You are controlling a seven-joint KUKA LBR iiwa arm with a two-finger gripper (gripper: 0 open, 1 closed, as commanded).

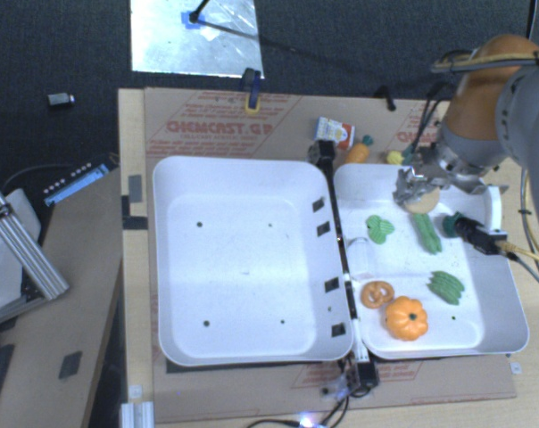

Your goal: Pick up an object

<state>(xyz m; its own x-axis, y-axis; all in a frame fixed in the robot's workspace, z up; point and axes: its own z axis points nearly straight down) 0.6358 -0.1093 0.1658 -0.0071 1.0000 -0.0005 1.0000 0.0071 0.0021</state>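
Gripper point(416, 188) low at upper right of frame, over a tan disc point(422, 204) in the right bin point(501, 324); finger spread impossible to tell. Disc probably light, stiff, flat: best pinched across its rim. Cucumber point(427, 233) just below.

Even overhead light, soft focus; glare on foil sheet point(198, 25)
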